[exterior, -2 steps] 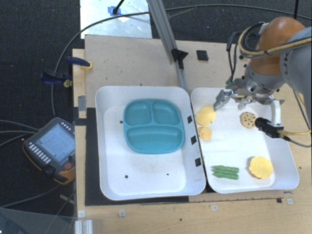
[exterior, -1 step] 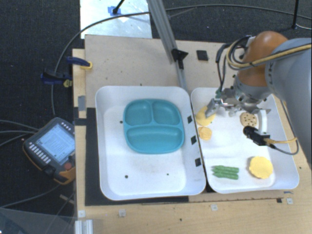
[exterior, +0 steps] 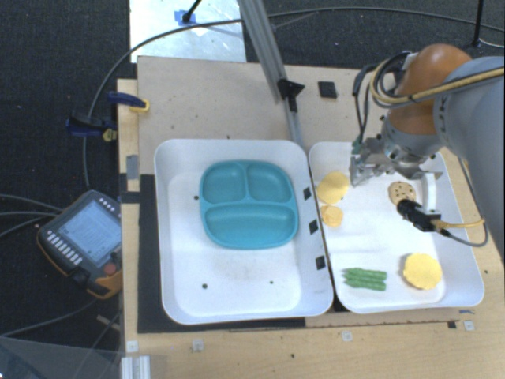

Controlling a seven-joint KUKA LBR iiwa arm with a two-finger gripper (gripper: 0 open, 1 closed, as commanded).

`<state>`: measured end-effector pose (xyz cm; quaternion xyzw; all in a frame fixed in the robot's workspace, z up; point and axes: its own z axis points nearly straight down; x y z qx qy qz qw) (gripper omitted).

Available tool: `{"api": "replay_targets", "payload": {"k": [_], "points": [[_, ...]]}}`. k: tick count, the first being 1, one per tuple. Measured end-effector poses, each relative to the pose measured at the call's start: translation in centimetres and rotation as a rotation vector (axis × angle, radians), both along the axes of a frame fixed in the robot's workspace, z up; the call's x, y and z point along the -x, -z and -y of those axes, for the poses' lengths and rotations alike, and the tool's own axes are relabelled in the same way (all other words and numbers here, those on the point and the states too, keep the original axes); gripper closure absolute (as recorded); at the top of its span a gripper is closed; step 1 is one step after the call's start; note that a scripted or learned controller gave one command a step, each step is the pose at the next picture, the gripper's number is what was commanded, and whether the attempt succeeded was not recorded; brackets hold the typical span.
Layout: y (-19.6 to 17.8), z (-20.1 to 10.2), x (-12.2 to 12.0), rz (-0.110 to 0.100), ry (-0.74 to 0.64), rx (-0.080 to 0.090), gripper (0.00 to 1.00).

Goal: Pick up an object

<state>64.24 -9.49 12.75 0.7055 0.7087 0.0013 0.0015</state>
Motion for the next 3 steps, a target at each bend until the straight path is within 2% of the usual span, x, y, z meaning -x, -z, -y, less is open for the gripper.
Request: {"api": "replay_targets", "payload": {"k": [2, 3], "points": [[-12.0, -0.4, -1.5, 0.001, -0.001, 0.000, 1.00], [-16.7, -0.4, -1.6, 0.002, -0.001, 0.000, 1.00]]}}
